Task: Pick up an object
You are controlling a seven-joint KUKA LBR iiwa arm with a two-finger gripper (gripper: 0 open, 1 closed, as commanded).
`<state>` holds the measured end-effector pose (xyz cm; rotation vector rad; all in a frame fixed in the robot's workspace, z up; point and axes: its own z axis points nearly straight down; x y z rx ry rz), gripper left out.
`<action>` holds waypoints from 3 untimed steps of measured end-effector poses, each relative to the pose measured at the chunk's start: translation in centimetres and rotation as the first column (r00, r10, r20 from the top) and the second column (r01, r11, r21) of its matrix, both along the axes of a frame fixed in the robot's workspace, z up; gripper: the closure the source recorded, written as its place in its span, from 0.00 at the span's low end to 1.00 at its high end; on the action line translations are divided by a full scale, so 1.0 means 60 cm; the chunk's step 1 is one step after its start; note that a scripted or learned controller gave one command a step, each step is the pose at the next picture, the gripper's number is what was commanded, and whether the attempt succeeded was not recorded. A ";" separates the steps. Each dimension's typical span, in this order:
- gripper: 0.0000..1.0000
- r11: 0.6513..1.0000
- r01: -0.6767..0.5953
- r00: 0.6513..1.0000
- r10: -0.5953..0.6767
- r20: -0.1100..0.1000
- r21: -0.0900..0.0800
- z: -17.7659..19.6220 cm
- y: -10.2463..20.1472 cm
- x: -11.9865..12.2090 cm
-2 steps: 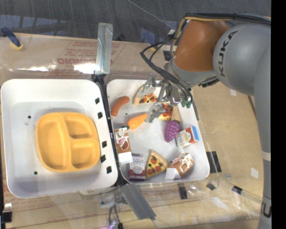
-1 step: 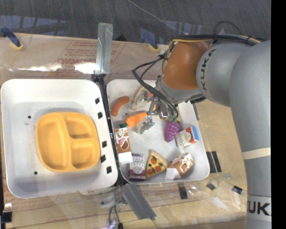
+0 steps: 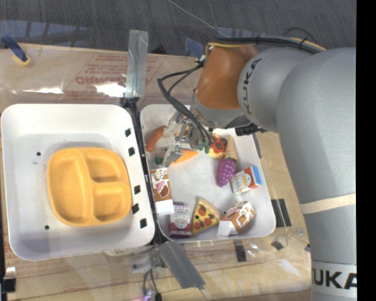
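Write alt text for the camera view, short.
A grey arm's pincer reaches into the right bin among toy foods: purple grapes, a pizza slice, small cartons. The left bin holds a yellow divided tray.

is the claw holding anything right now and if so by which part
It cannot be told. The claw is down in the right bin, right by an orange toy carrot, but the view does not show anything clearly between its fingers.
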<state>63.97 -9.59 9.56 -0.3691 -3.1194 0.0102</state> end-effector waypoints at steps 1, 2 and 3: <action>0.00 0.987 0.158 0.987 -0.158 -0.001 0.006 -0.006 -0.009 -0.041; 1.00 0.989 0.150 0.989 -0.150 0.001 0.007 0.011 -0.006 -0.039; 1.00 1.000 0.026 1.000 -0.026 0.015 0.005 0.242 0.027 -0.012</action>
